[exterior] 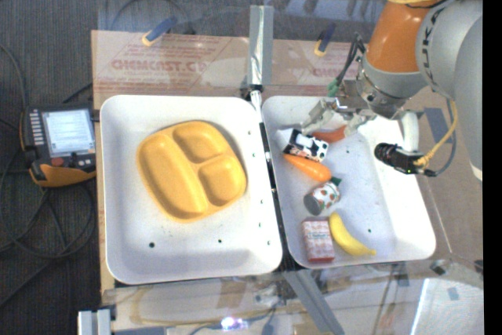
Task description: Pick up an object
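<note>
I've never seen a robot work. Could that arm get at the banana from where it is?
Probably yes. The banana lies uncovered near the right bin's front edge, a pink box beside it. The gripper hangs over the same bin's far end, nothing between them.

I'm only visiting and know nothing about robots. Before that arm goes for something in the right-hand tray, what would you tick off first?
1. Things to pick are in the right bin: ok. A carrot, banana, small can, red box and a black and white toy lie there.
2. Gripper is over that bin: ok, at its far end near the toy.
3. Nothing is between the fingers already: ok.
4. Target stands apart from its neighbours: not ok. The toy touches the carrot, and the can, box and banana are crowded.
5. Left bin is out of the way: ok. It holds a yellow divided plate.
</note>
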You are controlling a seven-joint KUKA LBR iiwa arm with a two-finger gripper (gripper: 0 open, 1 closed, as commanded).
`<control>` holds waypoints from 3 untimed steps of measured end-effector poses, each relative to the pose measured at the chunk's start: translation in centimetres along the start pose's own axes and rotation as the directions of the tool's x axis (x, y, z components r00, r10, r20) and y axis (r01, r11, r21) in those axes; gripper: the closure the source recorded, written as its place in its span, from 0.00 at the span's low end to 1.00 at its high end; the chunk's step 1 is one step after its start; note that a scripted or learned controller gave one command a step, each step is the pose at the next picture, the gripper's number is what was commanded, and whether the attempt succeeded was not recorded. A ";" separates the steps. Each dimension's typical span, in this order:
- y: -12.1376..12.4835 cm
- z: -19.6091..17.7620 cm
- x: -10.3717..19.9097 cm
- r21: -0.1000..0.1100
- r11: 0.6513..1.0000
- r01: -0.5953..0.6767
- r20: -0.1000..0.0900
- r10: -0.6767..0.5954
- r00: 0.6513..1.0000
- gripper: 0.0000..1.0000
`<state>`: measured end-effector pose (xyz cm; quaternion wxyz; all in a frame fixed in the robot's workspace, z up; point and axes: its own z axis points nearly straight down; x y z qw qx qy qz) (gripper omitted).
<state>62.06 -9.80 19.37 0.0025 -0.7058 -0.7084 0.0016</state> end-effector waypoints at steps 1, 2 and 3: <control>-2.3 10.0 -1.2 -0.005 0.996 0.092 0.001 -0.092 0.996 0.00; -2.3 9.4 -1.3 -0.001 0.996 0.090 0.000 -0.090 0.996 1.00; 2.3 3.7 -0.2 -0.001 0.998 -0.061 0.003 0.061 0.998 1.00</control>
